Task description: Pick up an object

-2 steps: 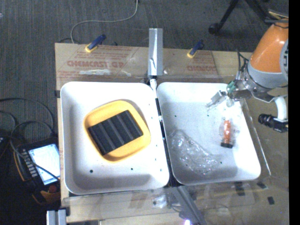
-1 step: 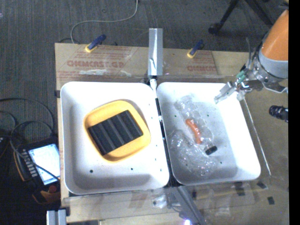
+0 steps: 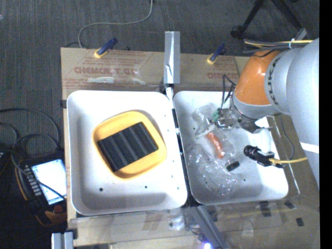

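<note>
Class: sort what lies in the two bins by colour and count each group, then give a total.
Yellow and black: 1, the tray
Orange: 1, the tube
Black: 1, the small piece
Clear: 1, the crumpled plastic
Total: 4

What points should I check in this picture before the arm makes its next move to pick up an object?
1. Objects within reach: ok. The right bin holds an orange object, a small black piece and crumpled clear plastic.
2. Gripper position: ok. The gripper is low over the right bin, close to the orange object.
3. Object between the fingers: cannot tell; the wrist hides them.
4. Clutter around the target: not ok. Clear plastic lies against the orange object.
5. Alternative target: ok. The yellow tray with a black ribbed insert lies alone in the left bin.
</note>
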### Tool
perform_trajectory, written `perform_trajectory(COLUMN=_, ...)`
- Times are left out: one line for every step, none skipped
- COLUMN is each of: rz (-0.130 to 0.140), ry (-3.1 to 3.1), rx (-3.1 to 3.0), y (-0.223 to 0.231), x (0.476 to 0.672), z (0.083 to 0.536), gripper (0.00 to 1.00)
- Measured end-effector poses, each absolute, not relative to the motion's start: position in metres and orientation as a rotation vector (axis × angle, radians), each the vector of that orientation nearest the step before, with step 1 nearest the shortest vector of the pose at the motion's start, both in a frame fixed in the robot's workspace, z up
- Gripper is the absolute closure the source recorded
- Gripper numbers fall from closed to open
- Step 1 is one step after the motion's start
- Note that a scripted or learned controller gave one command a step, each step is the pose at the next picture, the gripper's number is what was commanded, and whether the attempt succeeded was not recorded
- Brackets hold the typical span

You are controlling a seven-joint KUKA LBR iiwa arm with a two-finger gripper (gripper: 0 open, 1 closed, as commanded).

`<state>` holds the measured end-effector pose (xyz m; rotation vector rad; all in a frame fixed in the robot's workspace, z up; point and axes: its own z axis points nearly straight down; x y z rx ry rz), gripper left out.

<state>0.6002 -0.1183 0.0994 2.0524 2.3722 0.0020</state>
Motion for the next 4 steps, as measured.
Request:
perform_trajectory(rz=0.011, ry=2.38, rx=2.014, y=-0.107, x=0.601, z=0.096, gripper=0.0)
perform_trajectory(rz=0.011, ry=2.38, rx=2.014, y=-0.107, x=0.601, z=0.096, gripper=0.0)
perform_trajectory(rz=0.013, ry=2.381, rx=2.015, y=-0.107, x=0.602, z=0.105, gripper=1.0)
perform_trajectory(rz=-0.001, ry=2.424, rx=1.999, y=-0.082, x=0.587, z=0.183, gripper=1.0)
